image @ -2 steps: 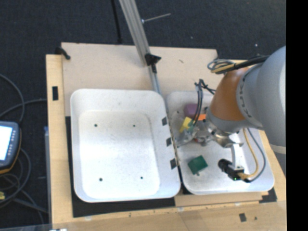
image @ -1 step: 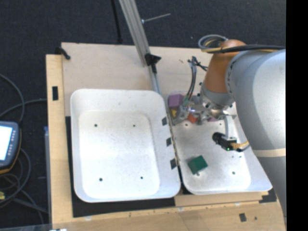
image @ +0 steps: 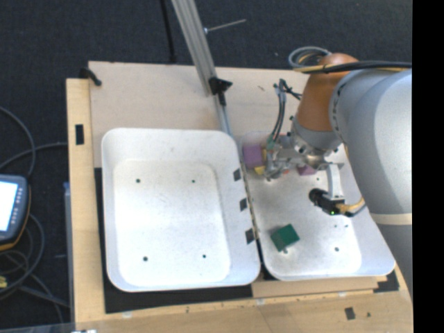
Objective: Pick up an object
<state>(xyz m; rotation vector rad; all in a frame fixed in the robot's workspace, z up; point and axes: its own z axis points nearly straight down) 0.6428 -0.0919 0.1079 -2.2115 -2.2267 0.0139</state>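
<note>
My gripper (image: 272,170) hangs low over the far left part of the right bin (image: 312,259), under the orange wrist band. A purple block (image: 251,154) lies just left of it, with a small yellow piece (image: 259,171) beneath that block. A pink bit (image: 306,169) peeks out to the right of the gripper. A green block (image: 284,237) rests flat on the bin floor, nearer the front and apart from the gripper. The arm hides much of the bin's far right side.
The left bin (image: 173,210) sits beside the right one, sharing a middle rim. A slanted metal bar (image: 198,40) rises from behind the bins. Cables and a handheld screen (image: 10,210) lie off the bench at left.
</note>
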